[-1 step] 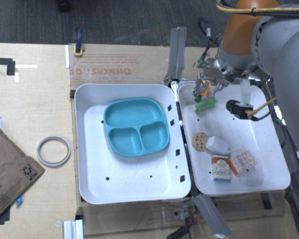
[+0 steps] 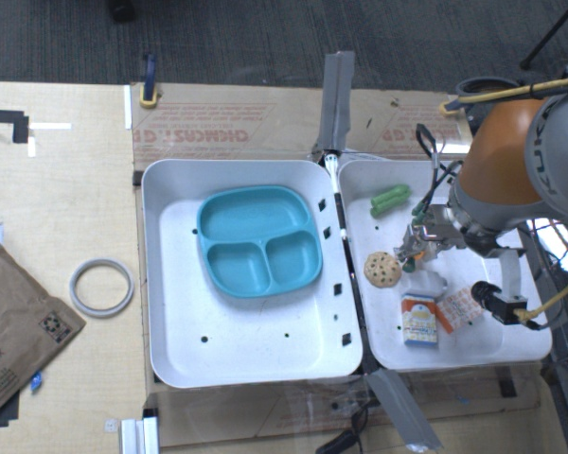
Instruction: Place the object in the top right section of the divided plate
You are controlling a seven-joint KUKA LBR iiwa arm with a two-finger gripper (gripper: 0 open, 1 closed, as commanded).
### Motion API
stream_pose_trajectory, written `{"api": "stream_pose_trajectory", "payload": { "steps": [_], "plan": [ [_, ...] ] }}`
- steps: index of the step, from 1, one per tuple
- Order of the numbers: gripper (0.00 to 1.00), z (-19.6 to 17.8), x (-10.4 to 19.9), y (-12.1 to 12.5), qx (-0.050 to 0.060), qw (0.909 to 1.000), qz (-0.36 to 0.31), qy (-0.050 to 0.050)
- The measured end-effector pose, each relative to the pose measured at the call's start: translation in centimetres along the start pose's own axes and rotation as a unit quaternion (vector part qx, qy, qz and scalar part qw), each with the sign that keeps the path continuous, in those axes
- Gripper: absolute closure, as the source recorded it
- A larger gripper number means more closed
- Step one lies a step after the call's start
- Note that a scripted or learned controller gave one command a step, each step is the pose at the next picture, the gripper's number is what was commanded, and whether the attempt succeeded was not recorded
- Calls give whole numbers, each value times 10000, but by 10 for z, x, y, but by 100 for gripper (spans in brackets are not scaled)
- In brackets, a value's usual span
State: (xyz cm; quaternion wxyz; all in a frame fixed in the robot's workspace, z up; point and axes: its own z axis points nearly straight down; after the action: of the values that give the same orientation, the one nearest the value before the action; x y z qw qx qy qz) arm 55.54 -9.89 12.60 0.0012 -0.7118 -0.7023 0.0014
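A teal divided plate [image 2: 258, 240] lies in the left bin [image 2: 170, 282], with one wide section at the far side and two smaller ones toward the front. In the right bin [image 2: 511, 343] a round chocolate-chip cookie [image 2: 382, 270] sits at the near left. A green pickle-shaped toy [image 2: 390, 200] rests at the back. A small carton [image 2: 419, 320] and a red-and-white packet [image 2: 460, 308] lie at the front. My gripper [image 2: 415, 251] hangs low over the right bin, just right of the cookie.
A roll of tape [image 2: 101, 286] and a brown cardboard box [image 2: 14, 334] lie on the bench left of the bins. A grey divider bar [image 2: 337, 102] rises between the bins at the back. Cables trail off the arm at the right.
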Motion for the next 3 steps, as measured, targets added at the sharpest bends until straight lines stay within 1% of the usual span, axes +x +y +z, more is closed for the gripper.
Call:
{"api": "stream_pose_trajectory", "payload": {
  "steps": [1, 2, 3],
  "plan": [
    [100, -1, -46, -9, -9, 9974, 716, 1],
    [100, 25, -81, -70, -137, 9851, 1715, -25],
    [100, 25, -20, -9, -132, 9943, 1053, -12]
  ]
}}
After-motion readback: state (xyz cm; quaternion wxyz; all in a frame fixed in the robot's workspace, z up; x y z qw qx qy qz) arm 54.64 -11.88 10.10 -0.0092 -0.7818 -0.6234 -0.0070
